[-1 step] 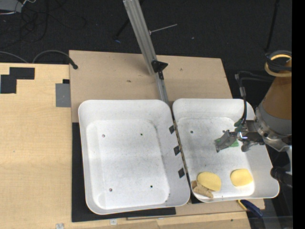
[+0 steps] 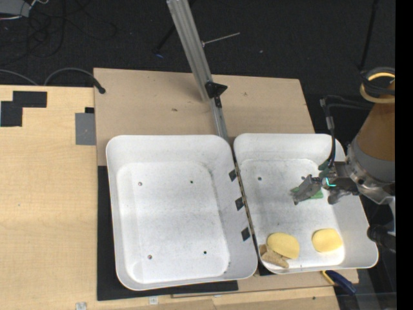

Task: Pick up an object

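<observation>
My gripper (image 2: 304, 190) hangs low over the right half of the right bin (image 2: 284, 148), reaching in from the arm at the right edge. A small green thing (image 2: 316, 196) shows right at the gripper's tip; I cannot make out whether it is held or lies on the bin floor. Two round yellow objects sit near the bin's front edge, one at the left (image 2: 283, 245) and one at the right (image 2: 327, 240). A small tan piece (image 2: 276, 259) lies against the left yellow one, at the front rim.
The left bin (image 2: 169, 212) sits beside the right one, with a divider and black clips (image 2: 239, 202) between them. A slanted metal rail (image 2: 193, 50) rises behind the bins. The wooden bench extends to the left.
</observation>
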`<action>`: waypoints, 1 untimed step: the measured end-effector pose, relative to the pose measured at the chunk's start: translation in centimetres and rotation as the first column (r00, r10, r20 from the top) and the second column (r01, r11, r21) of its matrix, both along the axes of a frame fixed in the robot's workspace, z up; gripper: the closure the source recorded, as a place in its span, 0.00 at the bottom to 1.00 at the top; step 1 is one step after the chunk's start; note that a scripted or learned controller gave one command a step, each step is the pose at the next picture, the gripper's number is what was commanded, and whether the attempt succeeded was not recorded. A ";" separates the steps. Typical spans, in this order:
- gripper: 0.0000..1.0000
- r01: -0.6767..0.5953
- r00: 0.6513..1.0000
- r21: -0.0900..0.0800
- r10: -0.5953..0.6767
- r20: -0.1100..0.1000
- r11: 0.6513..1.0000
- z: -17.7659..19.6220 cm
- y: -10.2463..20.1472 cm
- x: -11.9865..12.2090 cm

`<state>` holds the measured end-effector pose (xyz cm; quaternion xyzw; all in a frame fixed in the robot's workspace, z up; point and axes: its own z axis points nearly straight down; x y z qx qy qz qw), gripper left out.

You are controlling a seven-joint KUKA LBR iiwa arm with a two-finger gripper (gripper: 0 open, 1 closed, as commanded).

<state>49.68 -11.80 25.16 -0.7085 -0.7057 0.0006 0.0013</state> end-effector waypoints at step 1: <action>0.00 -0.003 1.000 0.001 0.003 -0.005 1.000 -5.2 -0.5 -0.9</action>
